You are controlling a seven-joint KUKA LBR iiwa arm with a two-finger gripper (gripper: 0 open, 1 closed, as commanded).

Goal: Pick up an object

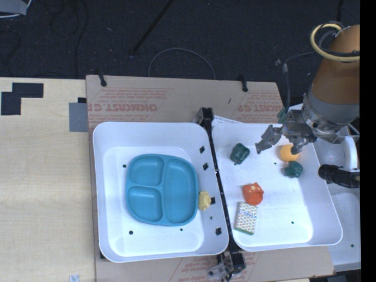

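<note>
bins: 2 white, left one (106,157) and right one (317,216) | blue divided plates: 1 (161,188) | yellow bits: 2 (204,200) (287,153) | dark green things: 2 (239,153) (293,169) | orange-red thing: 1 (253,193) | patterned packet: 1 (247,218)

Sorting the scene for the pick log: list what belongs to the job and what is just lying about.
Job: gripper; pickable items in the right bin: orange ball, two green pieces, red piece, patterned packet.

Lying about: blue tray, yellow piece, left bin.
</note>
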